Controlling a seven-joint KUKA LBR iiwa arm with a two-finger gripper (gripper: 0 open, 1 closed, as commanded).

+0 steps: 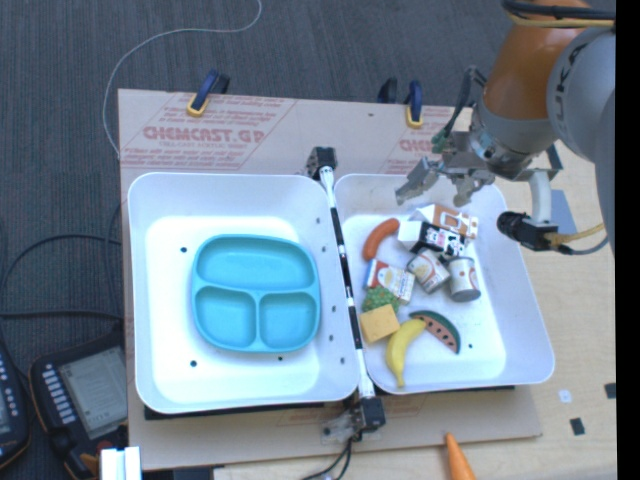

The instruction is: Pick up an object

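We see the gripper hanging spread open, holding nothing, above the toy food in the right bin.

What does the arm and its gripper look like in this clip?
The arm is grey with a broad, rounded orange band above the wrist. Its gripper is dull grey metal with two thin fingers. A thin yellowish cable runs by a small black part beside the wrist.
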